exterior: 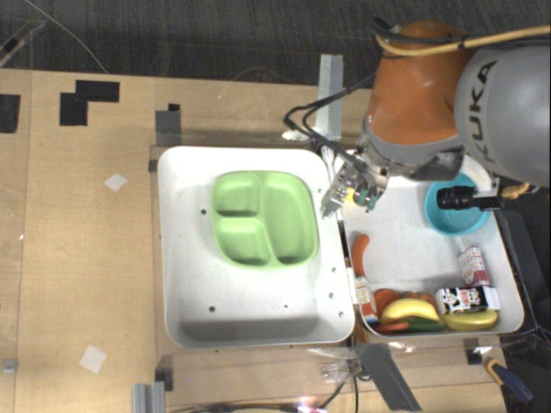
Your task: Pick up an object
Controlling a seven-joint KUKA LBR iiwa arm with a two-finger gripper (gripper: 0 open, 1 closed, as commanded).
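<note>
Arm over the seam between two bins, nothing visibly in its hand.

The grey arm [482,101] reached in from the tabletop's right edge, its hand [351,188] hanging above the divide between the bins; whether the hand was released or clenched could not be told. The left bin [185,299] carried a green divided tray [263,218] near its centre. The right bin [413,256] held a teal bowl [456,213] by its far right side, a banana [411,308] with other toy food along the near edge, a small cow-patterned carton [465,298], and a red-orange piece [359,252] beside the left wall.
</note>
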